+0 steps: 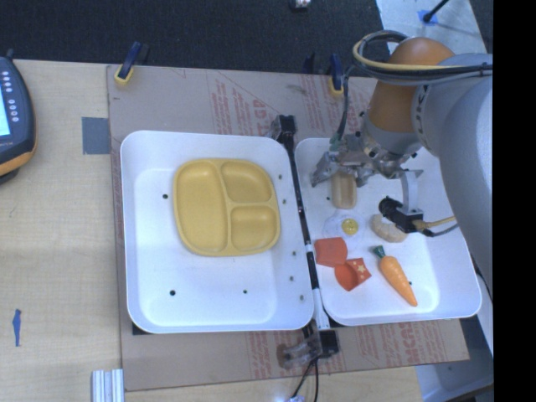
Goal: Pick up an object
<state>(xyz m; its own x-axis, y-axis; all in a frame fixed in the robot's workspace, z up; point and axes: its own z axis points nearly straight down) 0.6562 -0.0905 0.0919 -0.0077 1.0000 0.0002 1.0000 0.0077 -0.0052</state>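
Note:
My gripper (pixel 343 174) hangs over the far left part of the right bin (pixel 448 296). Directly under it, touching or nearly touching it, is a tan cylinder-shaped piece (pixel 343 194); whether it is gripped is not visible. Nearer the front lie a small yellow round piece (pixel 349 225), a red block (pixel 330 250), a second red piece (pixel 355 274) and an orange carrot (pixel 397 280) with a green top. A beige lump (pixel 387 229) rests to the right of the yellow piece.
The left bin (pixel 151 300) holds a yellow divided plate (pixel 226 206). A black divider strip (pixel 298 216) runs between the two bins. The grey arm (pixel 456 132) covers the right bin's far right side. A handheld controller (pixel 12 115) lies at the bench's left edge.

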